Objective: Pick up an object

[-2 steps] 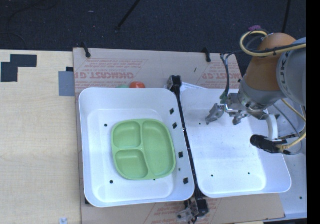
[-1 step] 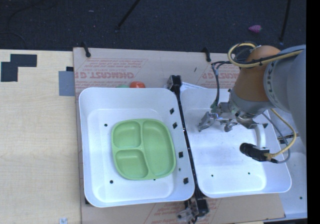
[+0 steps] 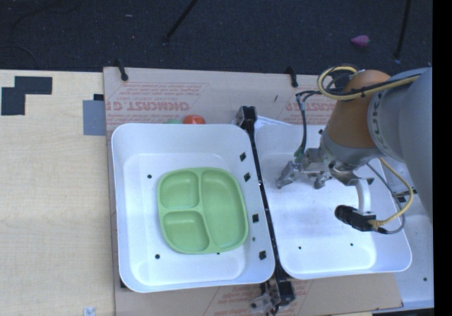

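A light green divided plate lies flat in the middle of the left bin. My gripper hangs over the upper left part of the right bin, just above its floor and well right of the plate. It is open, its two metal fingers splayed with nothing between them. The orange band and grey arm rise behind it to the right.
A black divider with clips runs between the two bins. A small red-orange object sits behind the left bin's far rim on the cardboard. A black cable connector hangs off the arm over the right bin.
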`<action>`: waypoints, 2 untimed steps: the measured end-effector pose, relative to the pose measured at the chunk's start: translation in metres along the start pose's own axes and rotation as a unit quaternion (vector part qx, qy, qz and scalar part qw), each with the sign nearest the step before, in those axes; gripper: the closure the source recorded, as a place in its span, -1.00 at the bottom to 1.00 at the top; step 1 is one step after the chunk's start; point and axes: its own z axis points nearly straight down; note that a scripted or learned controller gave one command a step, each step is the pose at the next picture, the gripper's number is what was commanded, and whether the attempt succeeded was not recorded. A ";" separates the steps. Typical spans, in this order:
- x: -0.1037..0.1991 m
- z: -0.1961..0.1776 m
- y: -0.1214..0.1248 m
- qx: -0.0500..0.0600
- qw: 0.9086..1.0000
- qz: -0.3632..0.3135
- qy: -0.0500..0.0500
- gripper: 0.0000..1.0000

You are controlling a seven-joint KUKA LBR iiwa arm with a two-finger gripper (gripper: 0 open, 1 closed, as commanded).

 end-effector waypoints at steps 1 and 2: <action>-0.001 -0.011 0.000 0.000 1.000 0.002 0.000 1.00; -0.006 -0.054 -0.001 -0.003 1.000 0.002 0.000 1.00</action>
